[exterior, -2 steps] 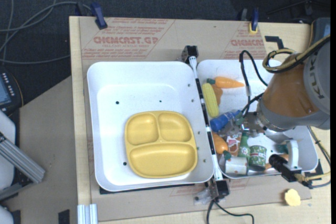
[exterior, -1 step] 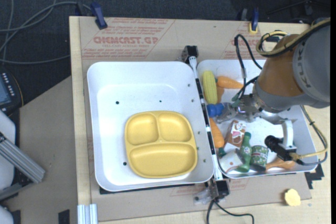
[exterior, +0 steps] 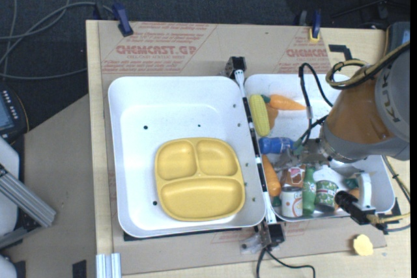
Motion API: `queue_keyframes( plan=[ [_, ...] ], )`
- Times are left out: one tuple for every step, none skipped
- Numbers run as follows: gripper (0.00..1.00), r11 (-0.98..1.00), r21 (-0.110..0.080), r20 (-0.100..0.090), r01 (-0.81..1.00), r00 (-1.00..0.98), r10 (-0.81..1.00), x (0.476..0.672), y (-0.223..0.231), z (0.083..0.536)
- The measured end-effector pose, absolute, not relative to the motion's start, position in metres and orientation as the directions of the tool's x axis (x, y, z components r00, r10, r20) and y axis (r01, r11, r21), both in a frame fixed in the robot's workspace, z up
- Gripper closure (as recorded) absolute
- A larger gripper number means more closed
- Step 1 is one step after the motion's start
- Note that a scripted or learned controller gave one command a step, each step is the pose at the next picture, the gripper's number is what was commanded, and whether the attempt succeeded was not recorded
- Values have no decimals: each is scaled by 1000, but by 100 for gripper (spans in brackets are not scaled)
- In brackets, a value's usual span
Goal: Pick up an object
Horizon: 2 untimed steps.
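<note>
Here, gripper (exterior: 301, 154) low over toys in right bin (exterior: 287, 83), apparently near blue item (exterior: 275, 144); finger state impossible to tell. Corn (exterior: 260, 112), carrot (exterior: 287, 102) behind. Yellow tray (exterior: 197, 178) in left bin (exterior: 130, 140).

arm (exterior: 365, 120) hides right bin (exterior: 287, 83) middle | gripper (exterior: 301, 154) blurred

A yellow plastic three-compartment plate (exterior: 198, 178) lies flat in the left shallow white bin (exterior: 130, 107). Both bins rest on a brown printed cardboard sheet (exterior: 163, 49). Two blue clamps (exterior: 121, 18) grip the sheet's far edge. A small yellow object (exterior: 363, 244) lies on the bench near the right bin's near corner. Grey cables (exterior: 39, 3) cross the dark carpet.
</note>
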State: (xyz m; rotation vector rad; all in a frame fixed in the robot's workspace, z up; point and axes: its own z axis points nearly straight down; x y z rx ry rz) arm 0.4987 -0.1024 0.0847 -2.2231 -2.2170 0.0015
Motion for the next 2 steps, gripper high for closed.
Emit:
queue_keyframes(
  plan=[
    [100,-1,4,-1,1000,1,1000,501,-102,96],
    [100,11,12,1,1000,-11,1000,553,-7,190]
  ],
)
